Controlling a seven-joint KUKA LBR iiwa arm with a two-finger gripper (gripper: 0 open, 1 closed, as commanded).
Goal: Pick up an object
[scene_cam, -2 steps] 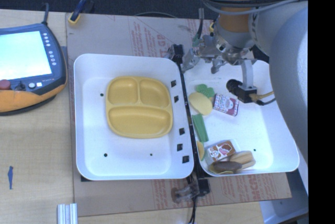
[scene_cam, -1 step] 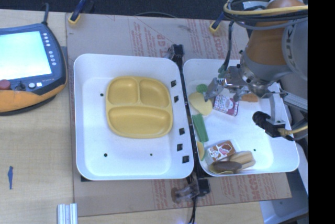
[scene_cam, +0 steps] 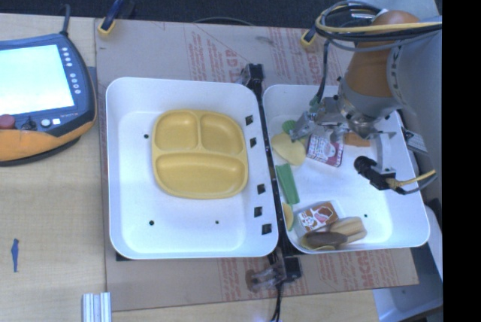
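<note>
Far to the left of the hand, a teach pendant (scene_cam: 41,98) rests on the table (scene_cam: 45,238), set well clear of the arm's reach. Nearer, but still well to the hand's left, the left bin (scene_cam: 124,230) carries a yellow compartment plate (scene_cam: 200,153) lying flat near its middle, apart from the clutter; it probably serves as a receiving place rather than a target. Across the divider, the right bin (scene_cam: 402,226) holds the candidates for picking. Just to the left of the hand lie a pale yellow piece (scene_cam: 288,150) and, below it, a green strip (scene_cam: 287,182) along the bin's left wall. The hand (scene_cam: 325,126) hangs low over the upper part of this bin, directly above a red-and-white packet (scene_cam: 325,150) that lies just beneath it, which suggests the packet is the object being tried for. Whether the hand is wide, narrow or gripping the packet cannot be told from this angle. Below the hand, near the bin's lower edge, a small printed carton (scene_cam: 317,216) and a tan bun-like item (scene_cam: 347,228) lie touching, untouched by the arm (scene_cam: 376,65).
</note>
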